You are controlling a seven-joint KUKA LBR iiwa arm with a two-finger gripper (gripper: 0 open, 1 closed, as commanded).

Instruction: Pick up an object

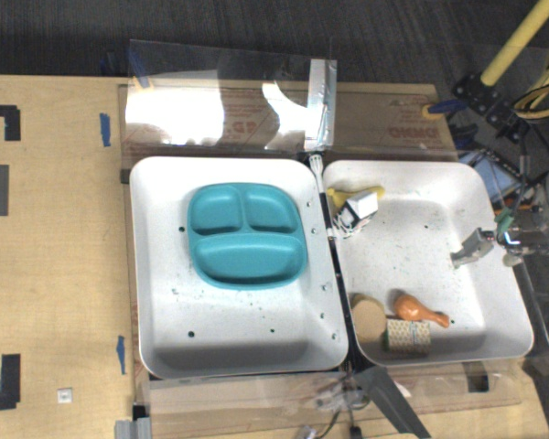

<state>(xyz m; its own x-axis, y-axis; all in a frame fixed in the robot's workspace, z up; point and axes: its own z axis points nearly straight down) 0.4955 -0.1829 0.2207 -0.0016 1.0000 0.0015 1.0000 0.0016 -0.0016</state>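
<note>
The pincer (467, 251) sits at the right bin's (439, 199) 3 o'clock edge, and whether it is released or clenched I cannot tell; nothing shows within it. The candidates lie well apart from it: an orange gourd-shaped toy (417, 311) touching a patterned roll (408, 337) and a tan disc (369, 316) at 6 o'clock, and a yellow-and-white piece (356, 205) at 10 o'clock against the wall. Crowding risks a 2-object pinch or a glancing miss; the wall could block a finger. The teal tray (247, 234) fills the left bin (156, 273).

The arm (522, 238) shows pale grey metal jaws on a dark body with a teal spot.
</note>
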